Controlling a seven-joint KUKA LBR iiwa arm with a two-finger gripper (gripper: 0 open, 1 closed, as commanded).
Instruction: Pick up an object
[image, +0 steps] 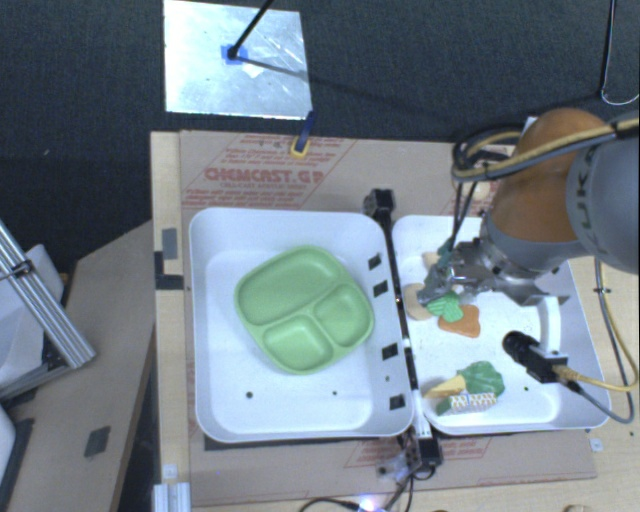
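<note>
The gripper (440, 292) sits low in the right bin (520, 400), directly over a green toy (447, 306) and an orange piece (462, 322). Finger opening and grasp cannot be determined.

The divided plate (304, 322) lies in the left bin (215, 300); right of that bin, the right bin (520, 410) holds toy foods (468, 385).

The arm (560, 190) runs off the right edge and hides part of the right bin (500, 415). Gripper (440, 290): finger state indistinct against the toys (455, 315) beneath.
</note>
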